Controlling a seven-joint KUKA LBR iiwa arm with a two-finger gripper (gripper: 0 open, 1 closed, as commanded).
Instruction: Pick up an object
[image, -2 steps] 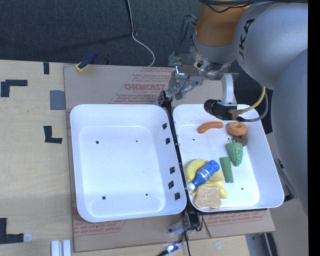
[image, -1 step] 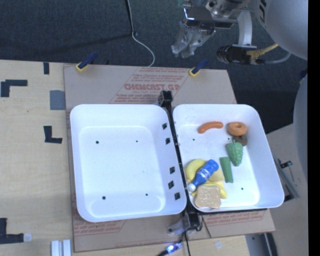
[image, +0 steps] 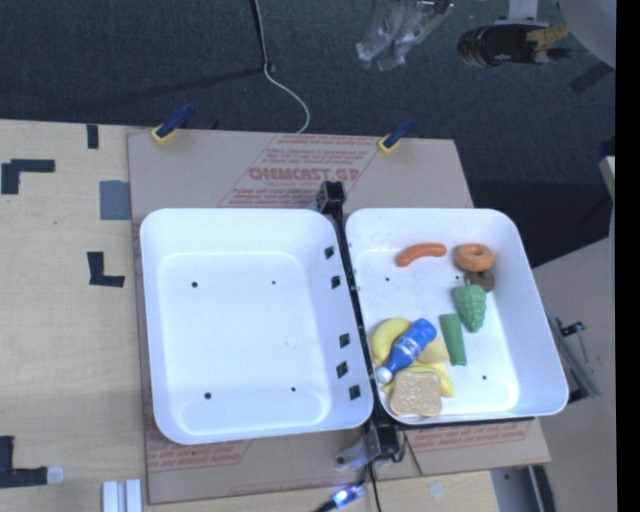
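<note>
- Up at the top edge, over the dark floor beyond the desk (image: 60, 300), the gripper (image: 398, 38) shows as a pale blur; I cannot tell how the jaws stand.
- Right bin (image: 520, 300): an orange sausage (image: 421, 254) and a donut (image: 474, 257) lie toward the far wall, near each other but apart.
- Just below the donut sits a green lump (image: 469, 306), with a green stick (image: 453, 339) beside it.
- Near the front, a blue bottle (image: 408, 349) lies slanted across a banana (image: 390, 335), and a slice of bread (image: 415, 393) is touching both.
- Left bin (image: 240, 320) lies alongside, edges meeting.
</note>
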